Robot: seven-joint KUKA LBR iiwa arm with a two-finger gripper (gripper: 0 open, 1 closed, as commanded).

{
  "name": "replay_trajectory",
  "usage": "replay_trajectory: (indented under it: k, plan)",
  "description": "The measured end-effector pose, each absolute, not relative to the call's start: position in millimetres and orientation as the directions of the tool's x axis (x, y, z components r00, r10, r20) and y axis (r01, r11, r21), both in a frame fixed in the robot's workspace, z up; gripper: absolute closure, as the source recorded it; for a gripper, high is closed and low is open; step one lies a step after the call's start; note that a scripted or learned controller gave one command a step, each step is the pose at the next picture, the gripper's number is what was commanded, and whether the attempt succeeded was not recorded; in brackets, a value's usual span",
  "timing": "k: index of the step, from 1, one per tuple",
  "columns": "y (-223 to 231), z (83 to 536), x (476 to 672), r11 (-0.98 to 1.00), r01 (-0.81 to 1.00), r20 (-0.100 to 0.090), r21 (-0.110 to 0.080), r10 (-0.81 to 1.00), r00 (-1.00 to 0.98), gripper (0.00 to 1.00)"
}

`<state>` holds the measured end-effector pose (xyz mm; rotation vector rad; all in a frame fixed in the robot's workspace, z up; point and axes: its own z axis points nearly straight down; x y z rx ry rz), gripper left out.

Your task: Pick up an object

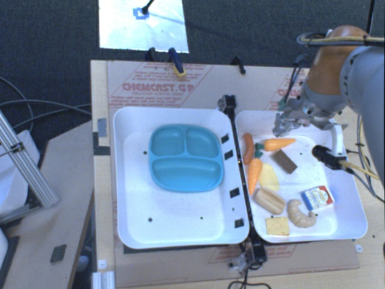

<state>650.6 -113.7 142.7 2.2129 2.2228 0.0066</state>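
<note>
A grey arm's gripper (283,127) hangs over the right bin's (355,206) far edge, just above a carrot (279,143); whether its fingers grip anything cannot be told. Food toys crowd that bin's left side. A blue plate (184,159) sits in the left bin (135,215). The board (157,86) behind reads "CHEMCAST GP"

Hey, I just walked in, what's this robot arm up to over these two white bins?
The grey arm reaches in from the right and its end effector hangs over the far corner of the right bin, just above a small carrot. Nothing shows between its fingers, so no object has been picked up yet. That bin also holds a sausage, a larger carrot, a brown block, a croissant, a cracker and a small carton. The left bin holds a blue divided plate.
</note>
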Motion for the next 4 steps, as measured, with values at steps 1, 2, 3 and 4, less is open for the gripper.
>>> replay_trajectory:
  k: [1, 2, 3, 4]
  plan:
    - [-107, 206, 653.2, 0.006, 1.0, 0.0, 0.008, 1.0, -0.006, 1.0]
    - [-107, 226, 654.3, 0.007, 1.0, 0.0, 0.004, 1.0, -0.007, 1.0]
    - [-51, 236, 655.1, 0.01, 1.0, 0.002, 0.004, 1.0, -0.01, 1.0]
    - [-2, 239, 659.6, 0.009, 1.0, 0.001, 0.003, 1.0, -0.009, 1.0]
